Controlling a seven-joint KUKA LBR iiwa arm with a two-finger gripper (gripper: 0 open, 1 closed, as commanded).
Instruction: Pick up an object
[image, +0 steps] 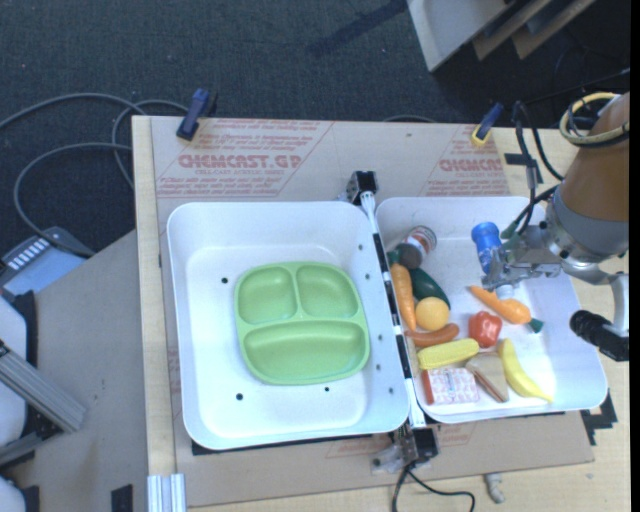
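The right bin holds several toy foods. A blue bottle stands near its back, with a small carrot and a red pepper just in front of it. My gripper reaches in from the right and hangs low between the blue bottle and the small carrot, close beside the bottle. I see nothing clearly held. Further left lie a can, a long carrot, a dark green cucumber and an orange ball-shaped fruit.
A banana, a yellow corn cob, a sausage and a cracker packet lie at the right bin's front. The left bin carries a green divided plate. Blue clamps hold the board at the back.
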